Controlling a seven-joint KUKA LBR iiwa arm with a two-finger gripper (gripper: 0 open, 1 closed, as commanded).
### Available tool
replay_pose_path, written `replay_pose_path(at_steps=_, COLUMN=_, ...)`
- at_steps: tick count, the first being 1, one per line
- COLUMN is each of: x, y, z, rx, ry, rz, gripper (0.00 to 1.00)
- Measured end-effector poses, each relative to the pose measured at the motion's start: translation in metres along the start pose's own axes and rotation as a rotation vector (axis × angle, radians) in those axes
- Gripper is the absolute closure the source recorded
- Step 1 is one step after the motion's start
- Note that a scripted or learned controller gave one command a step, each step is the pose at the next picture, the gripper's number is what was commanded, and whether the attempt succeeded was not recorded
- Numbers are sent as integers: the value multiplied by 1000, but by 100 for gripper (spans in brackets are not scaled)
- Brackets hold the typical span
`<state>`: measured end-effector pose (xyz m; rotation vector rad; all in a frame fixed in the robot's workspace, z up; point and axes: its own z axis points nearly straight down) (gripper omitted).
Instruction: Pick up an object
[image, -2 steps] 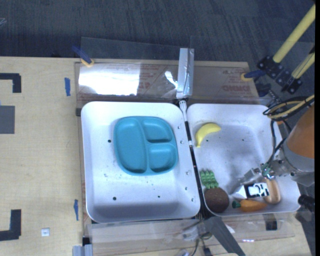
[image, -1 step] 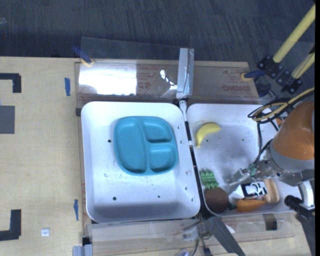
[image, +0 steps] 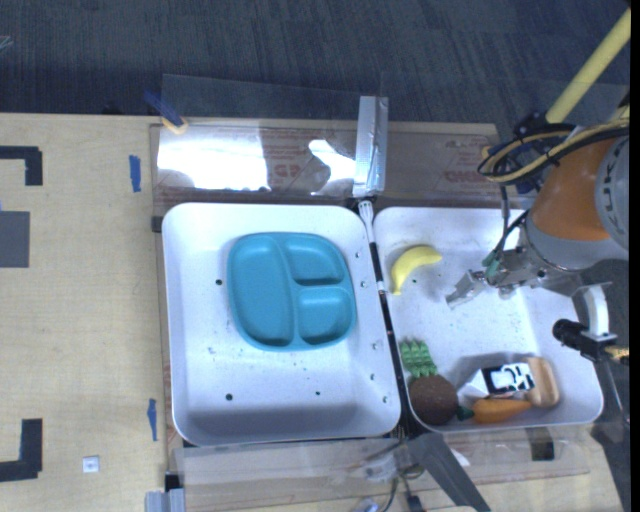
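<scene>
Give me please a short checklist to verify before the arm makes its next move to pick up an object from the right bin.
1. Gripper is above the right bin, not the left one: ok.
2. Something is between the fingers: not ok; they look bare, over bare bin floor.
3. Nearest target is free: ok; the banana lies alone beside the divider, apart from the gripper.
4. Other targets are separated: not ok; the brown ball, carrot and the black-and-white labelled item crowd the near wall.
5. Blue divided plate stays out of the path, in the left bin: ok.
6. Finger opening wide enough for the banana: cannot tell.
</scene>
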<state>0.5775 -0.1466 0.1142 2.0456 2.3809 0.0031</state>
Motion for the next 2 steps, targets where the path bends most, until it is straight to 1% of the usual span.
replay_pose_path(at_steps=1, x=22, y=95, z=-31, rx=0, ry=0, rz=145, gripper=0)
replay_pose_path(at_steps=2, x=38, y=87, z=9, rx=-21, ry=-6, rz=67, gripper=0)
